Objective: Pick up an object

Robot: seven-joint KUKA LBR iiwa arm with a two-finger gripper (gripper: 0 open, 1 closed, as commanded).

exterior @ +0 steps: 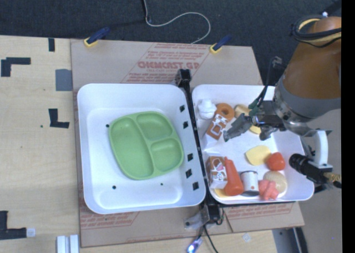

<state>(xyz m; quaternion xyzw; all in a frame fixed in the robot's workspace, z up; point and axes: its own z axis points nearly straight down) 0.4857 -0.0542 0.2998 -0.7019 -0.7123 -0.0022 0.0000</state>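
**Crowded right bin makes a clean pick doubtful**

From my seat the gripper (pixel 244 126) sits low over the right bin (pixel 288 197), its dark fingers pointing toward the middle divider. They look spread, with nothing between them, so I read the jaws as open and empty, though the dark metal blurs against the shadows.

The things to pick all lie in that bin. Closest to the fingertips are an orange-and-white packet (pixel 216 128), a brown ring like a doughnut (pixel 224 109) and a small white piece (pixel 206 107) by the divider. Further forward lie a yellow wedge (pixel 257 155), a red tomato-like ball (pixel 275 161), a red bottle (pixel 233 180), a printed carton (pixel 218 171) and a pink piece (pixel 268 190) against the front wall.

My worry is the crowding. The packet and the doughnut are just beside each other, so closing there could catch two, or nudge one away and close on air. The packet lies flat, which I judge could let the fingers slide over it. Being near the divider, a finger might strike the wall on descent.

The green plate (pixel 146 145) in the left bin (pixel 94 135) is well apart and should not interfere
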